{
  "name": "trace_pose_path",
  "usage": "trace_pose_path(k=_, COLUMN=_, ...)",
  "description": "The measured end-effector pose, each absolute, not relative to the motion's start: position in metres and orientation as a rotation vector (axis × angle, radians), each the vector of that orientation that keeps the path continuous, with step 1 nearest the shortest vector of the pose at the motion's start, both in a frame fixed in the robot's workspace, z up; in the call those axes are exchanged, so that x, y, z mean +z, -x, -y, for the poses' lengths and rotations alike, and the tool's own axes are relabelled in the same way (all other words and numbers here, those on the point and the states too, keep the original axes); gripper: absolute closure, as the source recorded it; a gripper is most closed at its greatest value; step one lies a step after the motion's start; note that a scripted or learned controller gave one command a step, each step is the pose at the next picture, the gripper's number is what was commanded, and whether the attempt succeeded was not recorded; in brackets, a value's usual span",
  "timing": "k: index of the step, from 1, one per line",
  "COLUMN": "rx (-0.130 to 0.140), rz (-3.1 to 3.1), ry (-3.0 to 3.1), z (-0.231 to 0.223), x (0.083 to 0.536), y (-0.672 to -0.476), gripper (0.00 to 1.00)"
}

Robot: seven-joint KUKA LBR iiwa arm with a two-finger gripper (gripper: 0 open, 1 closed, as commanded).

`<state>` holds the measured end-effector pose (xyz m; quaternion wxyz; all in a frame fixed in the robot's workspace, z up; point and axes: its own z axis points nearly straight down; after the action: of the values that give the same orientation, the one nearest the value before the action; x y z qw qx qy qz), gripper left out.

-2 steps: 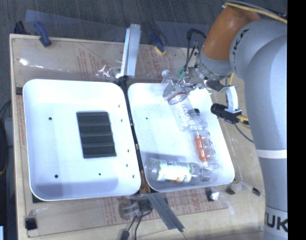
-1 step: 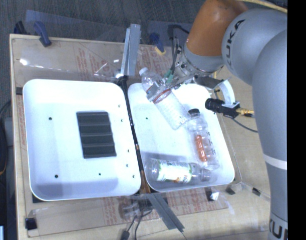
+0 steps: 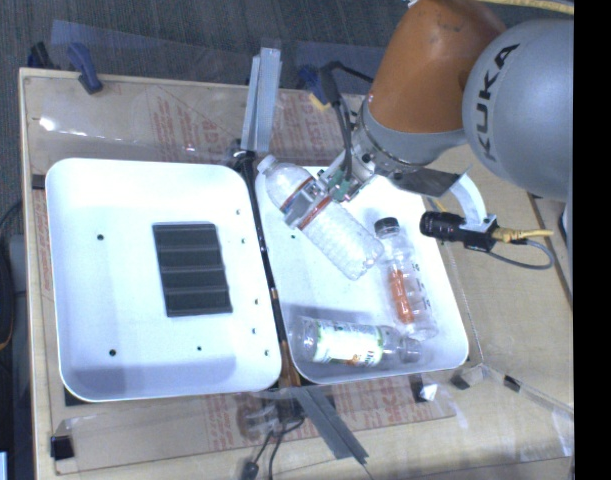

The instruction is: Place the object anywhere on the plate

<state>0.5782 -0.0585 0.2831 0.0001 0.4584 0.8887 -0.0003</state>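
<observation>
A black ridged plate lies flat in the middle of the left bin. In the right bin lie three plastic bottles. A large clear bottle with a red and white label lies slanted at the upper left. A small bottle with a black cap and orange label lies on the right. A third bottle with a green and white label lies along the front wall. My gripper reaches down over the large clear bottle's labelled upper part, and the wrist hides how it meets the bottle.
The arm's orange band and grey body hang over the right bin's far right corner. A black cylinder with a yellow cable sticks out by the bin's right rim. A grey divider bar stands behind the bins.
</observation>
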Motion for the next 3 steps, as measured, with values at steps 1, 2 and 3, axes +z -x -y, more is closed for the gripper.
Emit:
trace_pose_path(k=1, rx=-0.004, rz=-2.805, ry=-1.418, z=-0.007, x=0.283, y=-0.566, gripper=1.0)
trace_pose_path(k=2, rx=-0.003, rz=-2.804, ry=-1.419, z=-0.006, x=0.283, y=-0.566, gripper=0.0)
trace_pose_path(k=3, rx=-0.006, rz=-2.614, ry=-1.751, z=-0.021, x=0.19, y=-0.497, gripper=0.0)
